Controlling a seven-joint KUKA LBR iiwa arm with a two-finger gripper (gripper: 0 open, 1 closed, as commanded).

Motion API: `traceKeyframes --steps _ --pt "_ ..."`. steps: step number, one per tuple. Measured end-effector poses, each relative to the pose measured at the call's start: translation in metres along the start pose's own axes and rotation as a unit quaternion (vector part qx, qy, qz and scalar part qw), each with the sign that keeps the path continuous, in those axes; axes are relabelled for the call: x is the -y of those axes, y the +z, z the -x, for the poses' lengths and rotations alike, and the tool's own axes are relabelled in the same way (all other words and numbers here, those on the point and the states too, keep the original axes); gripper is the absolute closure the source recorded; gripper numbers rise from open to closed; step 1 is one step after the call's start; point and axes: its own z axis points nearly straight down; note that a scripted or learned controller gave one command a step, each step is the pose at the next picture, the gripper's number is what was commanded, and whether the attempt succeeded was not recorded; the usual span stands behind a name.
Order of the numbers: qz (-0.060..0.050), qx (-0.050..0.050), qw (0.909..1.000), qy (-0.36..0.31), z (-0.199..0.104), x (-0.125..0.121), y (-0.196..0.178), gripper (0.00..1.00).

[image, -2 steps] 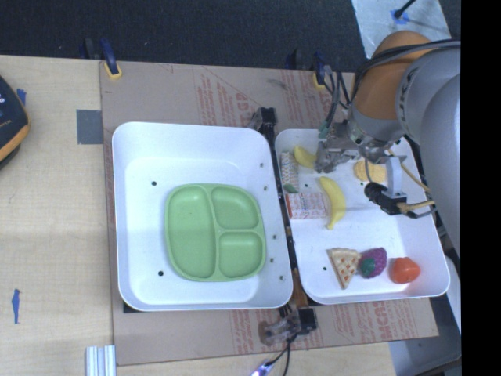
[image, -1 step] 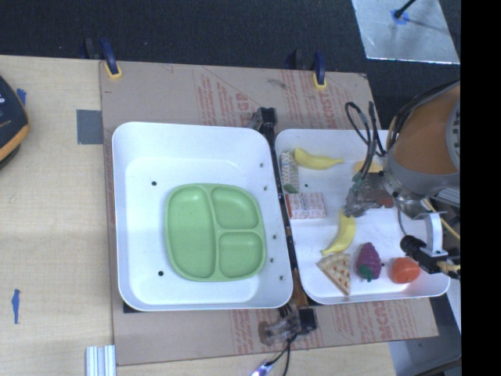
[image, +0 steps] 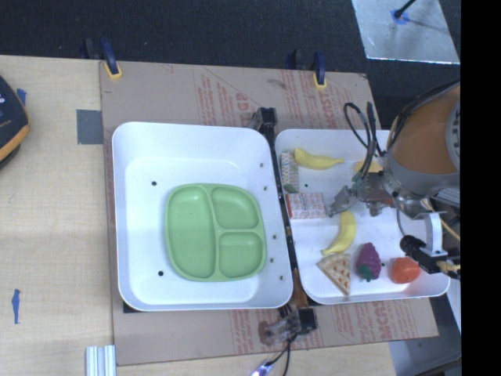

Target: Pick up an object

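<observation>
Here the gripper (image: pixel 344 202) hangs low over the right bin (image: pixel 313 284), just above the nearer banana (image: pixel 341 235); whether its fingers are apart or together cannot be told. Another banana (image: pixel 316 160) lies at the far side, while a pizza slice (image: pixel 337 272), grapes (image: pixel 368 261) and tomato (image: pixel 405 269) sit near. The left bin (image: pixel 133 210) holds a green plate (image: pixel 214 231).
</observation>
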Motion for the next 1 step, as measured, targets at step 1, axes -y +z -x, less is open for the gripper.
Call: traceKeyframes --steps 1 --pt "0.0 0.0 1.0 0.0 -0.017 0.0209 0.0248 0.0"
